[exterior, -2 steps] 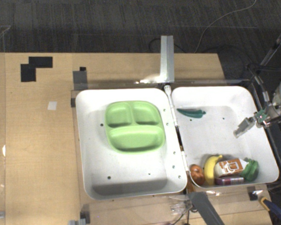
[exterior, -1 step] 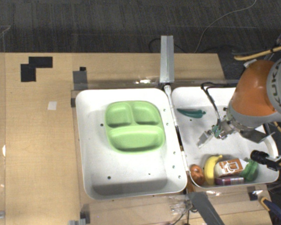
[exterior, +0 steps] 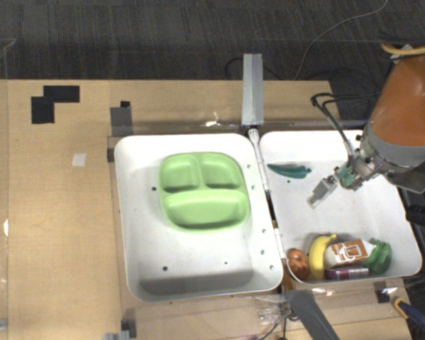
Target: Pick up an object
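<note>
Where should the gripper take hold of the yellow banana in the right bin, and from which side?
Grip the banana probably at its upper curved middle, coming from above. It lies at the bin's near wall, wedged between the reddish fruit and the brown packet, so its sides look blocked; its top is free.

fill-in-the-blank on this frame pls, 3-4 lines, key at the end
1. The green divided tray lies in the ____ bin.
2. The teal object lies in the right bin, near its ____ wall.
3. The banana lies between the apple and the ____.
4. The gripper hangs over the ____ bin.

Missing words: left; far; carton; right
</note>
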Controlling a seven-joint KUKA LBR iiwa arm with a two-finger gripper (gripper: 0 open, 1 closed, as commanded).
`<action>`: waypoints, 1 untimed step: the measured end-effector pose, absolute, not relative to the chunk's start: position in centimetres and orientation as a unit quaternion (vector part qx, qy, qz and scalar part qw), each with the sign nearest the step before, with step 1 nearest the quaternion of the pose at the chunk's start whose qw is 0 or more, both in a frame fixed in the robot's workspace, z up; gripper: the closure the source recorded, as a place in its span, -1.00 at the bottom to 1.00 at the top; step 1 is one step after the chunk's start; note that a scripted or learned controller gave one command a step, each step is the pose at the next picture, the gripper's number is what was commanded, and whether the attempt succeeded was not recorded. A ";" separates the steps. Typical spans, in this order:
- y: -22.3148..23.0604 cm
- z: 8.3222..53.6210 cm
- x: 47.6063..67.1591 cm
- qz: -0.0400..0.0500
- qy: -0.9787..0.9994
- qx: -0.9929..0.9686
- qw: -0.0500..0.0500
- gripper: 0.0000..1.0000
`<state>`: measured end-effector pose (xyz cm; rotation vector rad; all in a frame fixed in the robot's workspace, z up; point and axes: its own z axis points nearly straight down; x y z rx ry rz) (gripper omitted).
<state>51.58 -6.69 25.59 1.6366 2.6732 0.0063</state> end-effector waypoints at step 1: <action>-8.7 28.0 54.6 0.002 0.803 0.596 0.004 -1.00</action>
